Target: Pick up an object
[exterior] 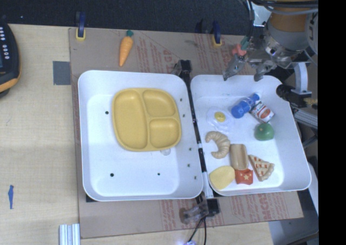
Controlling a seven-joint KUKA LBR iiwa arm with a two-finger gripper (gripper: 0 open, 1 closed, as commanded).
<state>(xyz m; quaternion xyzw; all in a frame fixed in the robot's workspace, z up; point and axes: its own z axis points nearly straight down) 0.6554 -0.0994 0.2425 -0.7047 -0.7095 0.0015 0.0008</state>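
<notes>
You are looking down on a pale wood worktop (38, 146) covered in the middle by a brown cardboard sheet (157, 49) with faint red print. Two shallow white bins sit side by side on that sheet, the left bin (97, 184) and the right bin (294, 176), their inner edges nearly touching. A toy carrot (125, 48) lies on the cardboard just above the left bin. Blue clamps (80, 24) pin the sheet's far edge. At the worktop's left edge you see a dark handheld controller (8, 57), with a grey patch of tape (61, 72) near it.
</notes>
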